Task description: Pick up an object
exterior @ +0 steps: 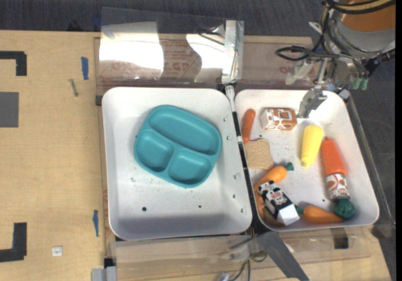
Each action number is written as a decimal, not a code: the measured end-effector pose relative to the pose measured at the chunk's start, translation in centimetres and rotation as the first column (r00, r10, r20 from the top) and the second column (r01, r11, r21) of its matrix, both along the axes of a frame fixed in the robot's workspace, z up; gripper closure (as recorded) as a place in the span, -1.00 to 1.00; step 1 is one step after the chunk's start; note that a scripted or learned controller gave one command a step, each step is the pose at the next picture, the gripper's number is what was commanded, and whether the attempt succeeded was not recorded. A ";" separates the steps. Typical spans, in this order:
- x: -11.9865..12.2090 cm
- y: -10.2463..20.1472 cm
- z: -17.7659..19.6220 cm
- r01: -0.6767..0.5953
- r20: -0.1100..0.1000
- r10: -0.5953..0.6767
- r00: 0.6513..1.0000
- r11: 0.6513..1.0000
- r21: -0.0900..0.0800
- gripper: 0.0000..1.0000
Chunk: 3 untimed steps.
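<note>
Yellow plastic corn cob (311, 143), smooth and stubby, serves as the landmark in the right white bin (363, 166); the jaws' gripper (312, 102) hangs just above and behind it, near the bin's far rim, and whether the jaws stand wide or narrow I cannot tell. Nothing sits between them, so picking has not begun, by my judgement: descent, closing and lifting remain. Right of the cob lies an orange-red bottle with a green cap (335, 176); left of it a small brown-and-white packet (278, 119) and a slim orange carrot (248, 123). Further left, the other bin holds a teal divided plate (178, 144).
</note>
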<state>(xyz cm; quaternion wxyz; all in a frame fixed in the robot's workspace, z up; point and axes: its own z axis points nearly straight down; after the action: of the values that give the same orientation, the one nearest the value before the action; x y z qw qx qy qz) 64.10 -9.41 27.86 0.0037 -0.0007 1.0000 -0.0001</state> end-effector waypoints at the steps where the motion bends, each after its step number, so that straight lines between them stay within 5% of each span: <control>1: -3.4 -2.8 -15.7 -0.134 -0.013 0.134 0.991 0.991 0.004 -1.00; 2: -9.0 -7.6 -19.0 -0.123 0.003 0.123 0.992 0.992 -0.003 -1.00; 3: -8.5 -7.5 -17.6 -0.126 0.018 0.126 0.992 0.992 -0.008 1.00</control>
<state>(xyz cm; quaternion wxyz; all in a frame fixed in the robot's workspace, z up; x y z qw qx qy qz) 55.60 -16.89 10.27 0.0130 -0.0637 0.9979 -0.0032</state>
